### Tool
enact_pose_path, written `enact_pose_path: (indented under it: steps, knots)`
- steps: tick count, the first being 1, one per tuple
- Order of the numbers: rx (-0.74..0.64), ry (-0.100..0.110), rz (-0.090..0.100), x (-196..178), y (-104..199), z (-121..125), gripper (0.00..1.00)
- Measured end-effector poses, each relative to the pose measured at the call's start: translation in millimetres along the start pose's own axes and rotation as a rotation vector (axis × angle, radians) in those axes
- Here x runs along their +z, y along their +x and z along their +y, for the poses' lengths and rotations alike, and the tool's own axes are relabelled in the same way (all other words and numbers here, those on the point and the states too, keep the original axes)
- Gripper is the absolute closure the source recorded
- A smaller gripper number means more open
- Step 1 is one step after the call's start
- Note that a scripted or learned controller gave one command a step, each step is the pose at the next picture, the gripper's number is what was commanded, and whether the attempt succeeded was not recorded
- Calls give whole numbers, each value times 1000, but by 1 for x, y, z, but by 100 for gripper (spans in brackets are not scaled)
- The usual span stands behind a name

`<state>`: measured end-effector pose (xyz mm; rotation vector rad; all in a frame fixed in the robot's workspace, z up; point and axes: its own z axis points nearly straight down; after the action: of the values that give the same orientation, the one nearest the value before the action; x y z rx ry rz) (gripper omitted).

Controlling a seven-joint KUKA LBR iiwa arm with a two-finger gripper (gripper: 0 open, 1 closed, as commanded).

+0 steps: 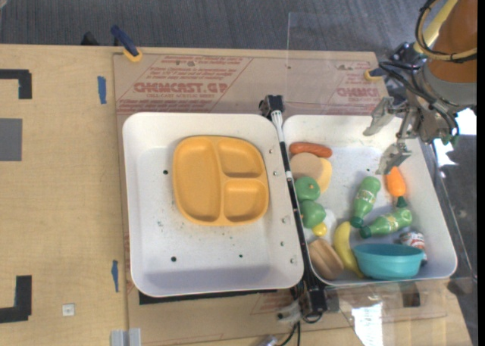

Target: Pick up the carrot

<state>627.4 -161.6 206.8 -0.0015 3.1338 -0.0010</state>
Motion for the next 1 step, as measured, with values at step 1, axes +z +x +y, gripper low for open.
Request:
enact_pose_path:
  steps: [1]
  knots:
    - [42, -2, 14, 99, 8, -55, 0]
